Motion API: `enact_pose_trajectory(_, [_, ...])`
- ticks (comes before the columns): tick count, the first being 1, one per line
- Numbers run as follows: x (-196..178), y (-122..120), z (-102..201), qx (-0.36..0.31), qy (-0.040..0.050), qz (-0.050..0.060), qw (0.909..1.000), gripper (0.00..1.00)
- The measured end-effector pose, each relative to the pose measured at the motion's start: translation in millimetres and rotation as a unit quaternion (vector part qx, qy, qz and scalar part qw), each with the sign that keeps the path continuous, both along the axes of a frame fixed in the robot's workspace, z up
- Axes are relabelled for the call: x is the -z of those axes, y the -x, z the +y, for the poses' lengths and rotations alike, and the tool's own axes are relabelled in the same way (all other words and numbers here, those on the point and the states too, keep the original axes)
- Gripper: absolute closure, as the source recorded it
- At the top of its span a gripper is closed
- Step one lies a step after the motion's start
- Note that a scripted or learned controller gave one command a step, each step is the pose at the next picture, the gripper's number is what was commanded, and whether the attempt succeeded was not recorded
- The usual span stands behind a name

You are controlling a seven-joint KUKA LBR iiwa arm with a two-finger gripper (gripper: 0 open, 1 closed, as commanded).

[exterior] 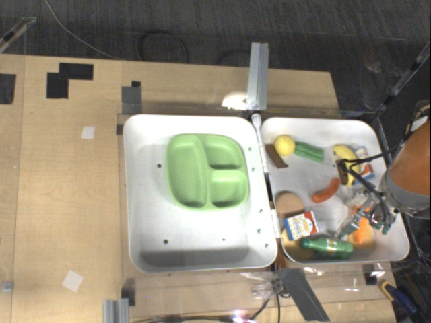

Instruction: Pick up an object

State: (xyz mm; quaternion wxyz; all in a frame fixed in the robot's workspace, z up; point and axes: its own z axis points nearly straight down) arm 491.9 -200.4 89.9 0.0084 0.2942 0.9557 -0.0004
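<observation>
Orange object (363, 231) (rounded, perhaps plastic) just beside the gripper (357, 222).

Even, fairly bright overhead light falls on my workspace. The two white bins (202, 254) look slightly washed out, with a soft grey shadow along the left bin's near wall. A small glare spot shines at the bottom edge. The whole picture is a bit soft and grainy.
</observation>
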Motion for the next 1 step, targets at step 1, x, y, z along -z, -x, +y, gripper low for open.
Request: enact_pose_trajectory(1, [0.1, -0.1, -3.0, -0.007, -0.0010, 0.000, 1.0000, 0.00])
